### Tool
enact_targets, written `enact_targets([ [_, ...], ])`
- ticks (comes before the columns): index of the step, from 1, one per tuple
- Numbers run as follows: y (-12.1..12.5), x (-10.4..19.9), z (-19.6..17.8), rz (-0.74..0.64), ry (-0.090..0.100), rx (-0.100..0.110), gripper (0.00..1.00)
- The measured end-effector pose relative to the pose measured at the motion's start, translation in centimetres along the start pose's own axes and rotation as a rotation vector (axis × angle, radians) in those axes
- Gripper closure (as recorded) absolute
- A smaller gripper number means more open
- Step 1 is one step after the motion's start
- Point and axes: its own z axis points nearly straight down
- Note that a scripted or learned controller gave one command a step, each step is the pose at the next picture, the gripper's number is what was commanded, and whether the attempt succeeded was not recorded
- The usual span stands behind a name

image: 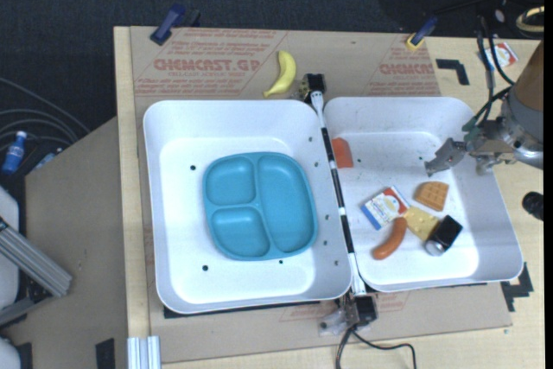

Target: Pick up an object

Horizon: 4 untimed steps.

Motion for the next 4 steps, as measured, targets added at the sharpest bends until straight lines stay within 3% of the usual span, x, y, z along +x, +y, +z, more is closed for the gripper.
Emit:
enact_targets([
  [1, -0.1, 0.6, 10.6, 0.000, -0.005, -0.012, 0.00],
  [2, 0.1, 0.5, 9.6, 0.001, -0.008, -0.018, 1.00],
  [3, 0.0, 0.5, 9.6, 0.001, -0.008, -0.017, 0.00],
  [4, 0.1, 0.5, 8.6, 0.002, -0.008, -0.019, 1.00],
])
